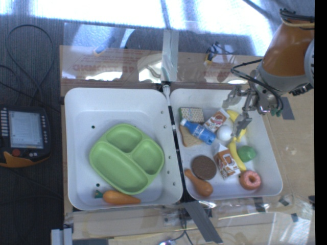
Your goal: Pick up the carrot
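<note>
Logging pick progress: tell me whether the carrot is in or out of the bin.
In: the carrot lies on the left bin floor, beside the green plate.

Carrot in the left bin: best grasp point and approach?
Grip the carrot mid-body, from straight above, fingers across its width. It lies flat along the left bin's near wall, beside the green plate, so side approaches look crowded. The gripper hangs over the right bin.

Orange carrot with green top, lime-green divided plate, white bins, pink-frosted donut, yellow banana, blue-labelled bottle.
</note>
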{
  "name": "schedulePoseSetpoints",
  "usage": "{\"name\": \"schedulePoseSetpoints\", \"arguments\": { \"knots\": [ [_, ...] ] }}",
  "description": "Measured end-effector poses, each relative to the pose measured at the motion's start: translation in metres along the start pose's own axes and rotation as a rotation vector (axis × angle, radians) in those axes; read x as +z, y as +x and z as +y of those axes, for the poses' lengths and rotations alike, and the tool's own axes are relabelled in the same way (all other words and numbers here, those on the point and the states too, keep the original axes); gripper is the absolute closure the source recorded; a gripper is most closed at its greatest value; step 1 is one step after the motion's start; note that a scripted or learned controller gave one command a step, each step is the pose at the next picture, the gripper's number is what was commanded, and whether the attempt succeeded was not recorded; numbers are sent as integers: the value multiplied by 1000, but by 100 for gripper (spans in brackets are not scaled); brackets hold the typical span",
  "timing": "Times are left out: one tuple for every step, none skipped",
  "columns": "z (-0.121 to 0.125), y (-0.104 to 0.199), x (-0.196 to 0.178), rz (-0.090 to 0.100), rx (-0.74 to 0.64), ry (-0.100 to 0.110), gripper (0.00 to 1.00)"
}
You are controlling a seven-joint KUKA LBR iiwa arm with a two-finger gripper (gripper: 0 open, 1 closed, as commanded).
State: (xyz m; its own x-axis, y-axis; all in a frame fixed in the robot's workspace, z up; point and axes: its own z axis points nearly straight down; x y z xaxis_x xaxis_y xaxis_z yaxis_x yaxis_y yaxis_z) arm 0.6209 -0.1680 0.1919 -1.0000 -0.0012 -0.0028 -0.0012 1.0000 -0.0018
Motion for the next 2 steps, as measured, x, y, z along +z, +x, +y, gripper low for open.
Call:
{"name": "schedulePoseSetpoints", "arguments": {
  "knots": [
    [43,48,76,-7,64,0,0],
    [48,132,100,-13,132,1,0]
  ]
}}
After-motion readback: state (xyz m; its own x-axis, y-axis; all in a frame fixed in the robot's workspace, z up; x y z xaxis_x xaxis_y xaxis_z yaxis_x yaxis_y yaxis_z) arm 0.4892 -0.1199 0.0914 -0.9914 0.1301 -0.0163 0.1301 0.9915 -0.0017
